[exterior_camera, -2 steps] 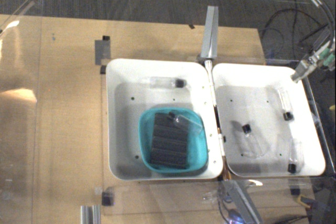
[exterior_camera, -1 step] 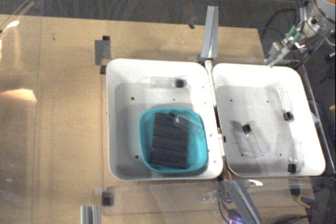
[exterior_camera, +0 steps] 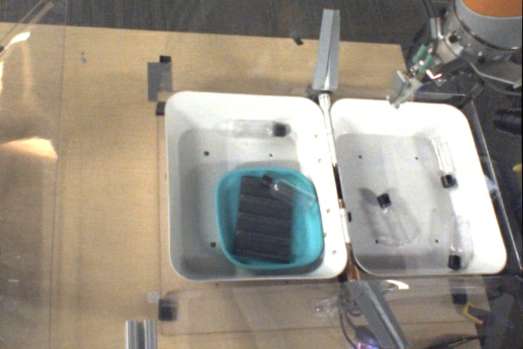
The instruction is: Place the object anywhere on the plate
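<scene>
No brand, label or writing can be read anywhere in the camera view. The left bin [exterior_camera: 181, 176] is shallow, white, smooth plastic with rounded corners, and in its near half sits the plate [exterior_camera: 227, 212], a teal, glossy, square-ish dish with soft corners. On the plate lies a dark ribbed object [exterior_camera: 263, 221], a flat black slab with crosswise ridges, tilted slightly, with a clear bottle [exterior_camera: 288, 185] (see-through, black cap) resting at its far end on the plate's rim. Another clear bottle with a black cap [exterior_camera: 255, 128] lies on its side near the left bin's far wall. The right bin [exterior_camera: 409, 118], the same white plastic, holds several more transparent black-capped bottles [exterior_camera: 444, 163], scattered. The gripper [exterior_camera: 406, 90] hangs over the far left corner of the right bin, apart from everything; whether its jaws are wide or narrow I cannot tell. The bench [exterior_camera: 90, 200] is pale wood.
</scene>
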Controlling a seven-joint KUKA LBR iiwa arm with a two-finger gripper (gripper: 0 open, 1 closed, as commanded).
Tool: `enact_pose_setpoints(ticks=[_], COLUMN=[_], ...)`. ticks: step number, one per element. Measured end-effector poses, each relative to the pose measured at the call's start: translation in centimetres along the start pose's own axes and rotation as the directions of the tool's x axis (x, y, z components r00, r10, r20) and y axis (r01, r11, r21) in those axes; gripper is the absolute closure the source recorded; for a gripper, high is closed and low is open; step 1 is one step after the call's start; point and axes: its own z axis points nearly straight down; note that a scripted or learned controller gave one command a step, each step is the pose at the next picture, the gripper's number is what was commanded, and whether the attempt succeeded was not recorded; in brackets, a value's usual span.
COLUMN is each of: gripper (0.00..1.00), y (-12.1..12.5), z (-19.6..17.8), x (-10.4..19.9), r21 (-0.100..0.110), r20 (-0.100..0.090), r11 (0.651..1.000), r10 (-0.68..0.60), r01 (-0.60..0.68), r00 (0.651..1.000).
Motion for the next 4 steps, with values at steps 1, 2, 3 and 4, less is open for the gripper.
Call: enact_pose_setpoints(ticks=[1,2,3,4], gripper=[1.0,1.0,0.0,0.0], y=[5.2,8.2,8.2,0.4], z=[-1.6,3.9,3.9,-4.8], x=[5.1,8.3,8.3,9.9], r21=[-0.004,0.001,0.001,-0.005], r20=[0.0,-0.002,-0.002,0.0], r11=[1.0,0.998,0.998,0.999], r10=[-0.027,-0.065,-0.064,0.032], r01=[0.027,0.065,0.064,-0.032], r00=[1.0,0.998,0.998,1.0])
